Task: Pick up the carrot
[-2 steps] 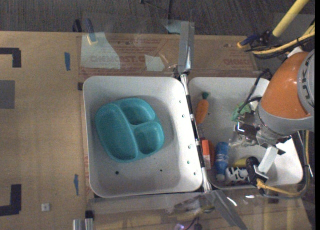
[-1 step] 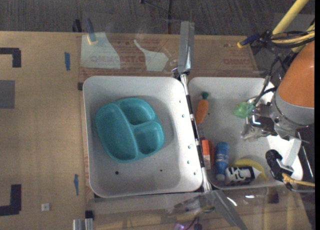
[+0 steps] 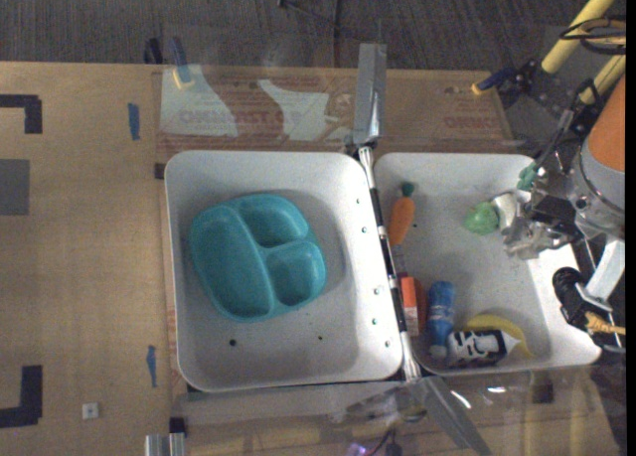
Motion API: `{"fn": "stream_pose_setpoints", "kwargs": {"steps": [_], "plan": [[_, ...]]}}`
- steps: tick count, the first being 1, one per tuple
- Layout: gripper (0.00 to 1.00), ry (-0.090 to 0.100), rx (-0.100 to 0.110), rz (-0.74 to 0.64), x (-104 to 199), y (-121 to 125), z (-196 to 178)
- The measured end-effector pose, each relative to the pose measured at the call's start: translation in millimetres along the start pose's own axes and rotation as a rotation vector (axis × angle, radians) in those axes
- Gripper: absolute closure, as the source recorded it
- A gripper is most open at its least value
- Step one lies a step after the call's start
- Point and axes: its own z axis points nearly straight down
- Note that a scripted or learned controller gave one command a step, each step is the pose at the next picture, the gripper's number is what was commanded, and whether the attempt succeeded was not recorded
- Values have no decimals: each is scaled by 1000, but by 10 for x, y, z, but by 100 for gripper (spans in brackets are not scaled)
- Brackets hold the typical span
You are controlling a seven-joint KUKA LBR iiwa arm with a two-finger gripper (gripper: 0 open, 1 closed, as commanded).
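Orange and small, the carrot (image 3: pixel 400 219) lies hard against the right bin's (image 3: pixel 556 320) left wall, so a descent could jam on it. The gripper (image 3: pixel 530 235) hovers well apart; whether its fingers are spread I cannot tell.

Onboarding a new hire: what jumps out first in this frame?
The big teal three-compartment plastic plate in the left white bin dominates. In the right white bin, the small orange carrot with a green top lies against the left wall, apart from the grey arm's gripper at the right edge beside a green toy.
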Motion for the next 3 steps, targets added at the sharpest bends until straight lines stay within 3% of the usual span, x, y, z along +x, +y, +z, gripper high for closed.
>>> {"fn": "stream_pose_setpoints", "kwargs": {"steps": [1,2,3], "plan": [[100,1,5,214,-174,71,988],[100,1,5,225,-123,28,1184],[100,-1,4,619,-232,59,1347]]}}
